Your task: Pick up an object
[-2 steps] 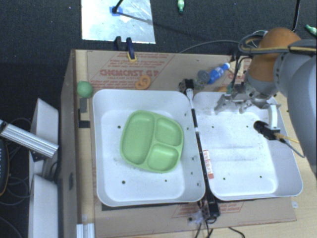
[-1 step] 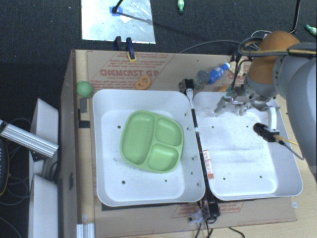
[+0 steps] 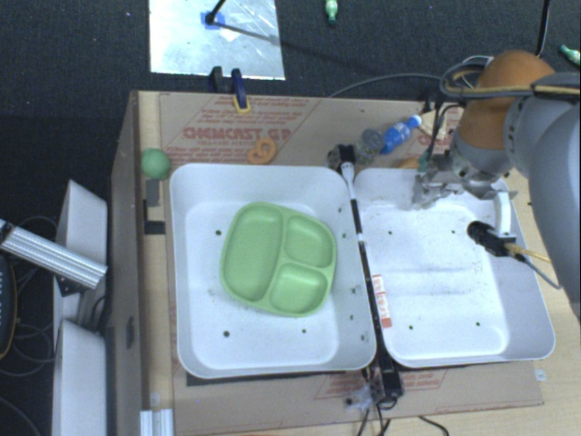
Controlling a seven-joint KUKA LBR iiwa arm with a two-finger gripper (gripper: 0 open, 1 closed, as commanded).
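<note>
a green divided plate lies flat in the left bin. the gripper hangs over the right bin's far edge, away from it; i cannot tell its grip state.

A single fixed camera looks down at a slant from above the bench, set far enough back to take in both shallow white plastic bins side by side, the brown cardboard sheet beneath them and dark floor beyond. The grey arm with an orange band enters from the right edge.
</note>
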